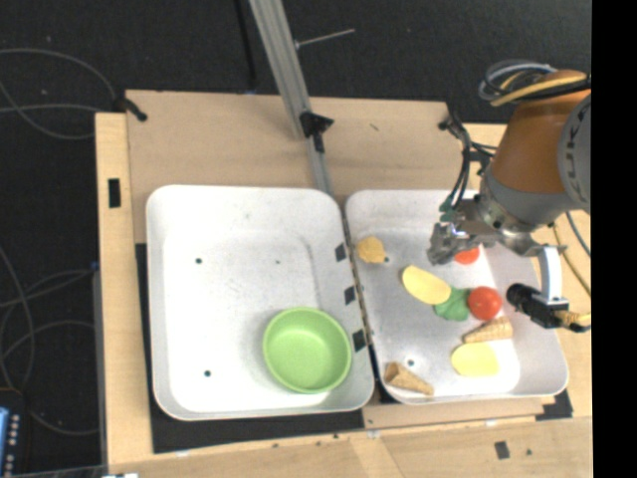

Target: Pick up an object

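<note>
My gripper [450, 244] hangs over the upper part of the right bin [398, 212], just above a small red-orange object [467, 257] that peeks out under it. Below it lie a yellow oval piece [426, 286], a green piece [453, 306], a red ball-like item [485, 302], a tan cone [488, 332], a second yellow piece [475, 360] and a brown wedge [408, 377]. A small tan lump [371, 251] sits near the bin's left wall. Nothing shows between the fingers.
The left bin [229, 237] holds a light green bowl [307, 350] near its front right corner. A grey metal pole [284, 58] rises from behind the bins. The arm's orange band [532, 147] sits at the right, above the right bin's far corner.
</note>
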Controlling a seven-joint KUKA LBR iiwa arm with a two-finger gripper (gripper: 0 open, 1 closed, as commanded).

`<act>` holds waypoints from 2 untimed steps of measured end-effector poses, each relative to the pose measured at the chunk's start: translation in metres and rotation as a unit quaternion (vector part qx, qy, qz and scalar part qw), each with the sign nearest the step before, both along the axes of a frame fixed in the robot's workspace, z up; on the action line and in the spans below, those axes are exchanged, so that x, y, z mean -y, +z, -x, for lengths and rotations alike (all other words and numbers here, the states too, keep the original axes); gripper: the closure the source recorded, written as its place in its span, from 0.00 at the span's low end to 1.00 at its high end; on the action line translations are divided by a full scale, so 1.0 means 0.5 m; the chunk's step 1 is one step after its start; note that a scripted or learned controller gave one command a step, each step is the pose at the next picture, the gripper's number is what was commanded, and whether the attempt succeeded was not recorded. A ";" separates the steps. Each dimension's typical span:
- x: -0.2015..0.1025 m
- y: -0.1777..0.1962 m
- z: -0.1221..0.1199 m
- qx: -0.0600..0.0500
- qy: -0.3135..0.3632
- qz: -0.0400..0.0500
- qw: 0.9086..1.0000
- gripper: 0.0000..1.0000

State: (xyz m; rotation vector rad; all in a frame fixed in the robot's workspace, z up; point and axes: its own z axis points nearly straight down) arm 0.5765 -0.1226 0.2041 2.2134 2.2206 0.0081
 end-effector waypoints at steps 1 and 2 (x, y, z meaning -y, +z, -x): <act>0.000 0.013 -0.002 -0.003 0.000 -0.001 1.000 1.00; -0.121 0.030 -0.019 -0.003 0.003 -0.002 1.000 1.00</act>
